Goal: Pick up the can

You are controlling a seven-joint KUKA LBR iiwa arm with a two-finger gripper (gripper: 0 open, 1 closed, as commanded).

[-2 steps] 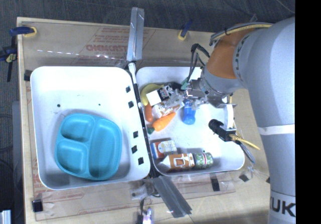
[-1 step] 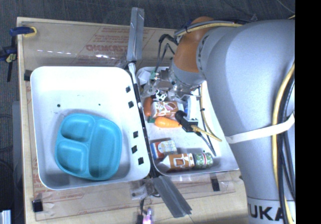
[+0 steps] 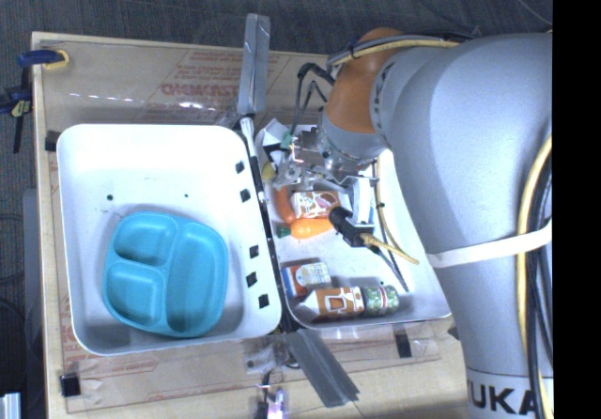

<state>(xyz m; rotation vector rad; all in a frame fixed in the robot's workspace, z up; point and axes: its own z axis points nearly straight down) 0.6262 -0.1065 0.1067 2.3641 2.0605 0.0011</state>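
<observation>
In the right bin (image 3: 423,300), what looks like the can (image 3: 311,204), with an orange and white label, sits in the far left part, close to the dividing wall. My gripper (image 3: 303,163) hangs just beyond it, at the bin's far left corner, low over the clutter there. The orange wrist band and the big grey arm cover the right side of this bin. An orange carrot-shaped toy (image 3: 310,229) lies right against the can's near side.
A bottle with a brown label and green end (image 3: 355,300) lies on its side along the right bin's near wall, with a small carton (image 3: 306,274) beside it. The left bin (image 3: 141,159) holds a blue divided plate (image 3: 167,273).
</observation>
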